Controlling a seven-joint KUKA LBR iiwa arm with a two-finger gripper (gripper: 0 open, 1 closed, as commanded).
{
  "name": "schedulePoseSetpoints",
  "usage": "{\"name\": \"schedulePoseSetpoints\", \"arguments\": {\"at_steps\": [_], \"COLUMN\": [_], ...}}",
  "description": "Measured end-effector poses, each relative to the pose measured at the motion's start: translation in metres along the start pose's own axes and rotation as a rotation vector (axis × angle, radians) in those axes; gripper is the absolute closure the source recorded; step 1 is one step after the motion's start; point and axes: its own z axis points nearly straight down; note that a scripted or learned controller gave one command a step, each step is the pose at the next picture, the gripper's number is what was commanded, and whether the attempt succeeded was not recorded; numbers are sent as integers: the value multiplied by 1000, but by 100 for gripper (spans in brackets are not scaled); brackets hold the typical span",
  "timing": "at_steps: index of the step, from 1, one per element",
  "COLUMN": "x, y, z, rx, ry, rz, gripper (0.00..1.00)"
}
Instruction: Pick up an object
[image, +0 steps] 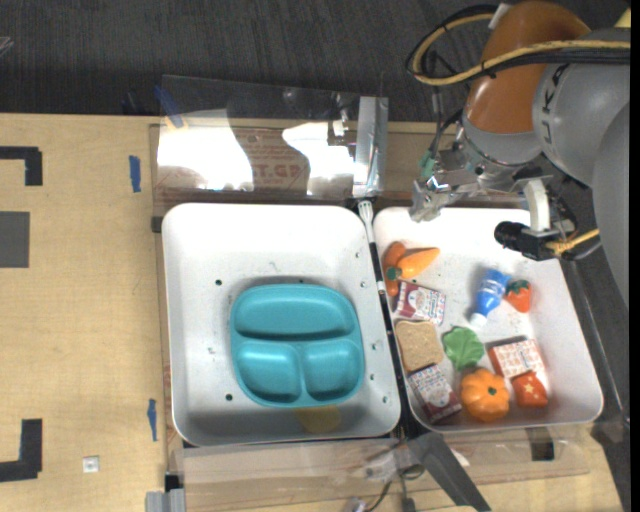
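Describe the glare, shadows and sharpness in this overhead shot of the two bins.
Camera view: strong glare whites out the clear panel behind the left bin; the teal tray casts a soft shadow along its upper edge and below it; the toys in the right bin, such as the pumpkin, look fairly sharp; the gripper at the bin's top edge is small and slightly blurred.

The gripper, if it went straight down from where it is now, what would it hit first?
Probably bare floor at the top-left corner of the right bin. The gripper hangs over that rim; the carrot lies just below it in the view. Depth is unclear.
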Motion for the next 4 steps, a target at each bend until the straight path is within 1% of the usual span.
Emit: {"name": "schedulePoseSetpoints", "arguments": {"at_steps": [1,2,3,4], "x": [10,10,-11,-42], "y": [-2,-1,-5,-64], "z": [21,20,10,62], "rx": [15,14,10,20], "ry": [2,1,-3,-3], "rz": [98,98,413,498], "gripper": [100,0,0,0]}}
